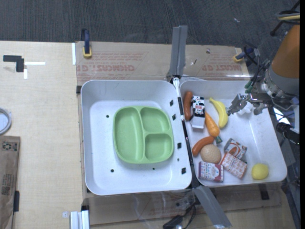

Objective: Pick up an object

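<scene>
The right bin (267, 128) holds a banana (219, 111), a carrot (212, 124), a black-and-white milk carton (198, 111), a brown sausage (188, 104), an orange sausage (203, 144), a bread roll (210, 153), a lemon (260, 171) and three small red-and-white packets (233, 162). My gripper (246, 104) hangs over the upper right part of this bin, right of the banana. Its fingers are spread apart and hold nothing.
The left bin (95, 128) holds a green divided plate (143, 134). A grey divider (178, 51) stands between the bins at the back. A tape roll (4, 121) and a brown paper bag (8, 168) lie on the bench at far left.
</scene>
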`<state>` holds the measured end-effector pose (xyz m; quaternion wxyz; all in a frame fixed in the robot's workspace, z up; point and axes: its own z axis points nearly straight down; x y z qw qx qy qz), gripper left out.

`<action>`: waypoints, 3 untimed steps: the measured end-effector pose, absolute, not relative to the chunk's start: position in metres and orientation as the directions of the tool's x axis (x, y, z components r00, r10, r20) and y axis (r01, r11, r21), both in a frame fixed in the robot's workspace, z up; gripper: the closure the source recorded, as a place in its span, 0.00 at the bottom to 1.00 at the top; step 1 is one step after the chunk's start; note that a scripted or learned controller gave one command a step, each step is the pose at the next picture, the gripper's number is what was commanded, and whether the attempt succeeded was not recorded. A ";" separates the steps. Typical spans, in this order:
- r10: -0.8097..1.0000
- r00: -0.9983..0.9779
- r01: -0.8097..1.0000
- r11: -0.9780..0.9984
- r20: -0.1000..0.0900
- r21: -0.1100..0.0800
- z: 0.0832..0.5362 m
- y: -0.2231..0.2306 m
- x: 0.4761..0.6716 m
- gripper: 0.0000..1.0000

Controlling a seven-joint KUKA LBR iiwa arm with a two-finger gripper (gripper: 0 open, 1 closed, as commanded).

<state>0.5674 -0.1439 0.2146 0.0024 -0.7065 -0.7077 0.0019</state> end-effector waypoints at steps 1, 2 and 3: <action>1.000 -0.018 1.000 0.018 0.000 -0.002 0.090 -0.154 0.604 0.00; 1.000 -0.016 1.000 0.016 0.001 -0.006 0.097 -0.155 0.604 1.00; 0.975 0.224 0.975 -0.224 -0.002 -0.004 0.194 -0.128 0.607 1.00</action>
